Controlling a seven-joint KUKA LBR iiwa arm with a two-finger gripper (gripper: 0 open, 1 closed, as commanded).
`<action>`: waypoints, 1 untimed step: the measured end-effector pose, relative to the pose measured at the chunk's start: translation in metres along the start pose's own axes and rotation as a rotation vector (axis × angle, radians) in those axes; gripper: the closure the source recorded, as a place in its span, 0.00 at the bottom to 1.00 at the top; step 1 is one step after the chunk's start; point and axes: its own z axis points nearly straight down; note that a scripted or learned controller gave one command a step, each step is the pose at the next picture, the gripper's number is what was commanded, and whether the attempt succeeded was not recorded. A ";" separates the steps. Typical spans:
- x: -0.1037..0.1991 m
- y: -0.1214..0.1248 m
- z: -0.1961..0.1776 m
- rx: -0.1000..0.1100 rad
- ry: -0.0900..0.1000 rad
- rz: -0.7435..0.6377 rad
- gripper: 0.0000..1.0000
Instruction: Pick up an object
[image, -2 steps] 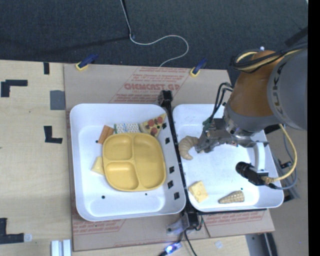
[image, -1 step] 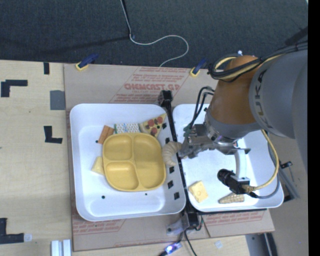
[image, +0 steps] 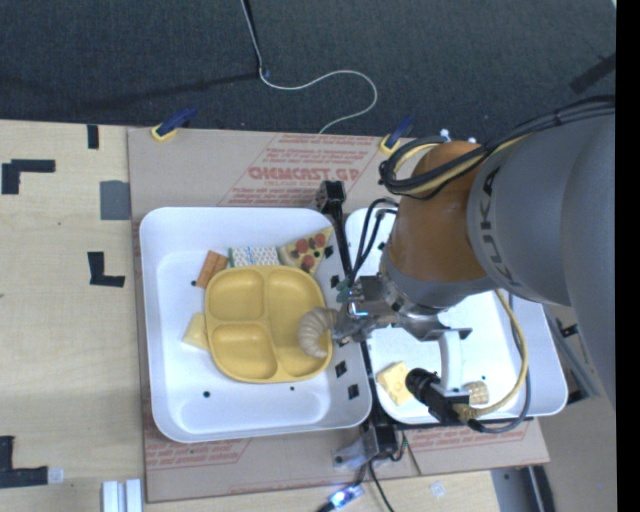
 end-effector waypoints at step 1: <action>-0.011 0.003 -0.019 -0.005 -0.001 0.003 1.00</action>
